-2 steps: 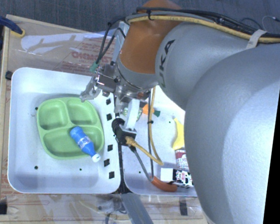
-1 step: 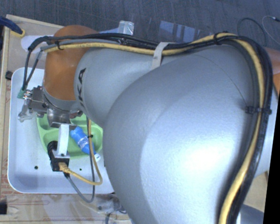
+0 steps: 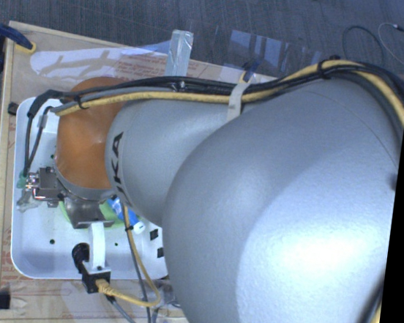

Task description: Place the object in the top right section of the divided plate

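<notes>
Reaching in over the white bin [image 3: 33, 264], the grey arm [image 3: 256, 201] is covering most of it, its orange band [image 3: 83, 141] sitting above the bin's left part and the wrist hardware [image 3: 71, 203] hanging just below that band. Whether the gripper is clenched or released cannot be told, and the divided plate and the object are lying hidden somewhere under the arm. Black and yellow cables [image 3: 196, 90] are running along the arm's upper side.

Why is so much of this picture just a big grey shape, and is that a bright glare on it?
Camera view: the arm sits close to the lens, so it looms large and soft; a broad pale sheen lies on its grey shell. The white bin beneath is evenly lit, with dim shadow under the wrist.
</notes>
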Controlling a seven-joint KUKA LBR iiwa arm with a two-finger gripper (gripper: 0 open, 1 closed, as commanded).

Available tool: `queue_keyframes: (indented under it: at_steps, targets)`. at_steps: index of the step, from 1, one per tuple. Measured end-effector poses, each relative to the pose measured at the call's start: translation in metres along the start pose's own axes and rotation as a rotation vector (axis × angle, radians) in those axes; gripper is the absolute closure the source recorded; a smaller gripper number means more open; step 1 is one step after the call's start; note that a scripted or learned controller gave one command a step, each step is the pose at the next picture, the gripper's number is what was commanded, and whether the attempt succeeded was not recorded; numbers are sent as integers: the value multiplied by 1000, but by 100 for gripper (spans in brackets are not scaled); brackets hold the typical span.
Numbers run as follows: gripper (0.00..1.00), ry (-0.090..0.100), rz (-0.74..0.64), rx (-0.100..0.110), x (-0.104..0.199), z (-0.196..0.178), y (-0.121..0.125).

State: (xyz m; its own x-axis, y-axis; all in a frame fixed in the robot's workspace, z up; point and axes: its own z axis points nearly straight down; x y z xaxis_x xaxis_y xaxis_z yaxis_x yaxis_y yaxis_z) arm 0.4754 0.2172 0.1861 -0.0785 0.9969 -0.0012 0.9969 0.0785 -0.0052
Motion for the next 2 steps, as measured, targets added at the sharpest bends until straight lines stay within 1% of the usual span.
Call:
queue_keyframes:
  at_steps: [1,2]
  targets:
    - [100,-1,-3,1,0,-10,0]
    - [100,1,-20,0,-79,-36,-6]
